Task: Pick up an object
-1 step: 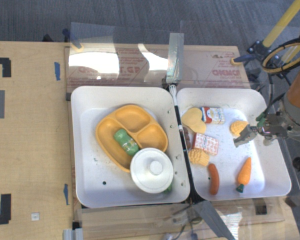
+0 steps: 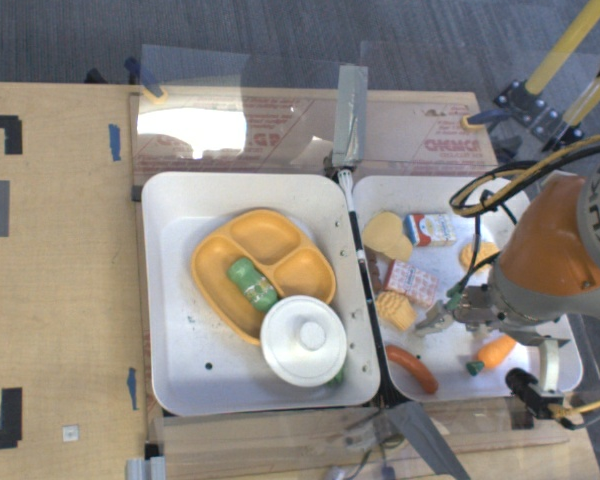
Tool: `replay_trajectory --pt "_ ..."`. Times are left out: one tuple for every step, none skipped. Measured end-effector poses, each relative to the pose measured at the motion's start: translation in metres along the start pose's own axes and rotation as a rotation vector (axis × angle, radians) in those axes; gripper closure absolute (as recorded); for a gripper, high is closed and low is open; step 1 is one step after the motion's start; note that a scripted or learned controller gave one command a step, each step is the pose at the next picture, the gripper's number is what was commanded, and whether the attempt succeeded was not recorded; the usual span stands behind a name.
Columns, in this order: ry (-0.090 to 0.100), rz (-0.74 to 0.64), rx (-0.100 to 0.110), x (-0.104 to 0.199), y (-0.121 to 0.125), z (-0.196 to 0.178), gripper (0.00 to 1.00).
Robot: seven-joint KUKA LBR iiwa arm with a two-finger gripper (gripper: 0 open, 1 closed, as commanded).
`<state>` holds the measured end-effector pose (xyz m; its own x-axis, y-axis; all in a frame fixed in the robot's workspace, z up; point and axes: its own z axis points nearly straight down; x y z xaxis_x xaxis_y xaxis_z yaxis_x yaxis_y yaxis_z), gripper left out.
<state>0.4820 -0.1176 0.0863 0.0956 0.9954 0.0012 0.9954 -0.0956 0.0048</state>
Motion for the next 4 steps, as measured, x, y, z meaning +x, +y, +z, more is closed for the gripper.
replay_trajectory --pt "-0.001 0.165 0.007 0.015 -0.002 -0.074 0.0" --pt "0.0 0.04 0.002 0.01 0.041 0.0 0.0" --pt "-0.001 0.041 0.0 0.008 0.043 -0.007 1.0" --pt "0.005 0.252 -0.004 -0.004 0.033 -0.001 1.0"
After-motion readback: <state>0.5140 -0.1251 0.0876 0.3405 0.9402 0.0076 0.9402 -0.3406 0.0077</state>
